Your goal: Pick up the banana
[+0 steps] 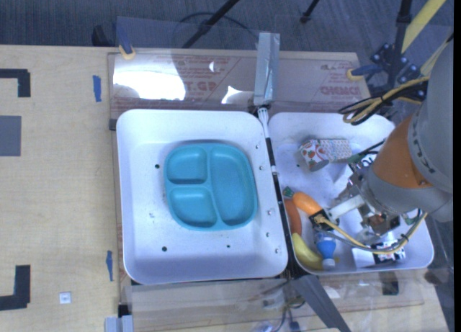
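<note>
So from the overhead camera view, the banana lies at the near-left corner of the right bin, squeezed beside the carrot and a small blue bottle. The gripper hangs over the bin's middle, well right of the fruit; honestly can't tell what its jaws are doing. I'd come in along the banana's curve, away from the bin wall. Count: two bins, one teal divided plate in the left bin, one banana, one carrot, one bottle, one crumpled packet.
</note>
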Robot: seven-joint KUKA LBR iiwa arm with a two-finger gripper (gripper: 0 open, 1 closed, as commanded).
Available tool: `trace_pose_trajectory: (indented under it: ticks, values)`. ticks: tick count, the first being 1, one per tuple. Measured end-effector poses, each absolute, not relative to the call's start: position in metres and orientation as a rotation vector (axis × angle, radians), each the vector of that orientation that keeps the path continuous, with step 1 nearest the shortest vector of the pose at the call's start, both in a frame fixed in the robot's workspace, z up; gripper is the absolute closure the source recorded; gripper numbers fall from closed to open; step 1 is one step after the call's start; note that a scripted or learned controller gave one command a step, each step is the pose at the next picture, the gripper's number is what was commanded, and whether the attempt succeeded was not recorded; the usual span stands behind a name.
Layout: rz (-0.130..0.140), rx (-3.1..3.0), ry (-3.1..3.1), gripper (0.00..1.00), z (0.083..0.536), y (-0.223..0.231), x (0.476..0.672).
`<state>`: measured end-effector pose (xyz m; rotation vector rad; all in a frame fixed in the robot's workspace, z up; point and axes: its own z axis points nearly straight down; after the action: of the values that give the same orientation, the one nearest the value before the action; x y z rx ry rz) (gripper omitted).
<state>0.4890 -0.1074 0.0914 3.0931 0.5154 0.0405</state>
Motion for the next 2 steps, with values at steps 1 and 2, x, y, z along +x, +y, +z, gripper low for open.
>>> trace_pose_trajectory:
  ticks: [1, 2]
  values:
    - [-0.005, 3.115, 0.423, 0.0, 0.184, -0.068, 0.479]
    - [-0.002, 2.94, 1.108, 0.0, 0.184, -0.04, 0.522]
